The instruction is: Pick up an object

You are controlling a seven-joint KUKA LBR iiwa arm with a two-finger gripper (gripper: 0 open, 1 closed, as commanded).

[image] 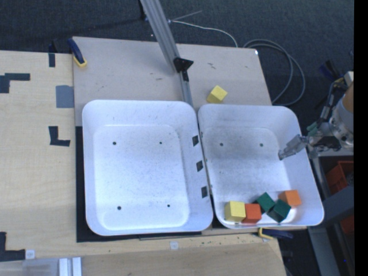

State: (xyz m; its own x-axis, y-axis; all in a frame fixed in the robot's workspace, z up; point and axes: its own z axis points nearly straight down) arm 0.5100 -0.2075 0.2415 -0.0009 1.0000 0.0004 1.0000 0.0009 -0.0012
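Approach step, it seems: the grey two-finger hand [294,145] hovers over the right white bin's [241,119] edge, its opening impossible to judge; next, descend toward the small coloured blocks [261,207] clustered at the near wall

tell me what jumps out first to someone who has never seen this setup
The cluster of coloured blocks packed into the near corner of the right bin draws the eye first: yellow, orange and dark green against white. Next comes the lone yellow block lying on the bench outside the bins, just beyond the right one. The gripper reaches in over the right bin's right rim, well apart from the cluster.
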